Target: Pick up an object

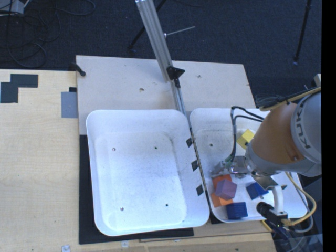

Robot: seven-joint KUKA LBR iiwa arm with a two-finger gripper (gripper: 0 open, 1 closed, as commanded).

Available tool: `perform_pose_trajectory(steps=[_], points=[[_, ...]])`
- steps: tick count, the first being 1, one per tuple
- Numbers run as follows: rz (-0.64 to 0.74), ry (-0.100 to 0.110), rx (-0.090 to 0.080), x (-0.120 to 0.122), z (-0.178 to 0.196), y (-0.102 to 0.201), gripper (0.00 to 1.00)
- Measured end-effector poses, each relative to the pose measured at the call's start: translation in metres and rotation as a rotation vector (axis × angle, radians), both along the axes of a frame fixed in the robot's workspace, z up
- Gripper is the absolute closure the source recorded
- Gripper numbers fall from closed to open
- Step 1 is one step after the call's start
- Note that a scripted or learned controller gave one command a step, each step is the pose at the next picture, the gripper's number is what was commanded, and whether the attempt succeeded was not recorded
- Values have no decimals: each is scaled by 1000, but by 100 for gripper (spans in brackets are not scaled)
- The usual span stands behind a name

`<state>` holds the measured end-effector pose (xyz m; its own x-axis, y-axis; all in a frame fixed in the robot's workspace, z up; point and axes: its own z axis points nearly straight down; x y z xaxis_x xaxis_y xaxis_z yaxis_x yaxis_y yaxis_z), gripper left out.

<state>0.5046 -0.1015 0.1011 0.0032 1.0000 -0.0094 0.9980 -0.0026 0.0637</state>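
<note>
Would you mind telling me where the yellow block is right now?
The yellow block lies in the right bin, toward its far right side, beside the arm's orange band and apart from the orange, purple and blue blocks nearer the camera.

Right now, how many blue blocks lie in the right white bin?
2. One dark blue block lies near the bin's front edge; another blue block sits beside the grey arm. The arm may hide more.

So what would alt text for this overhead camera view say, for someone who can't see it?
A grey and orange robot arm reaches down into the right white bin, among an orange block, purple block, blue blocks and yellow block. The left bin lies alongside.
</note>
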Motion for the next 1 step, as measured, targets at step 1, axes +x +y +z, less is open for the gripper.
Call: perform_pose_trajectory(steps=[1], points=[[3,33,5,10,-3,-2,0]])
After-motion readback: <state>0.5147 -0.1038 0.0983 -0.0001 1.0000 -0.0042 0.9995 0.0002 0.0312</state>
